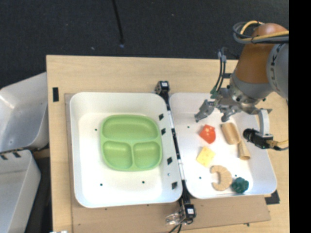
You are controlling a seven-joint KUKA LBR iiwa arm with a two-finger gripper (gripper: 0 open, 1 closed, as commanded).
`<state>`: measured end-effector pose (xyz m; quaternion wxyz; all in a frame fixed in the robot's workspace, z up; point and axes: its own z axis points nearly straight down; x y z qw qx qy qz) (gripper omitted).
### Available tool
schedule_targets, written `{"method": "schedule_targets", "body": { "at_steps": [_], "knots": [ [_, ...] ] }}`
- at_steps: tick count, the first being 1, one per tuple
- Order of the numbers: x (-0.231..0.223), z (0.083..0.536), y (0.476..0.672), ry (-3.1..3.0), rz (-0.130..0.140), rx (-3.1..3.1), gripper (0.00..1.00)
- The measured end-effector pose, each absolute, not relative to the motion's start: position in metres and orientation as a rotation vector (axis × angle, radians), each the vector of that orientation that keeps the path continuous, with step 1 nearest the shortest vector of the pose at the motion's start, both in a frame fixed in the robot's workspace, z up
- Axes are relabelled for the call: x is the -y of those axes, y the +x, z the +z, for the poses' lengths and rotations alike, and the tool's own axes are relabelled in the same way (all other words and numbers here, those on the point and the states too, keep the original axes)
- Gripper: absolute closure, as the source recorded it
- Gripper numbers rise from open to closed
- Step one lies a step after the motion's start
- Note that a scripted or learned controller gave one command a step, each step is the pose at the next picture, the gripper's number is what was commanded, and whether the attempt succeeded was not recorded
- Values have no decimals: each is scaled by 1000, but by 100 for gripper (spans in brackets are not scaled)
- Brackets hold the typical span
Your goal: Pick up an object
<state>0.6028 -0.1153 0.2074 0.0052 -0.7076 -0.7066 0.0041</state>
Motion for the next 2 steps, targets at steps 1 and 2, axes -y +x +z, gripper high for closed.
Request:
{"method": "schedule_targets", "body": {
  "at_steps": [1,2],
  "knots": [
    [115,215,606,-2220,-1,2224,0],
    [124,170,602,-2222,6,2220,0]
  ]
}}
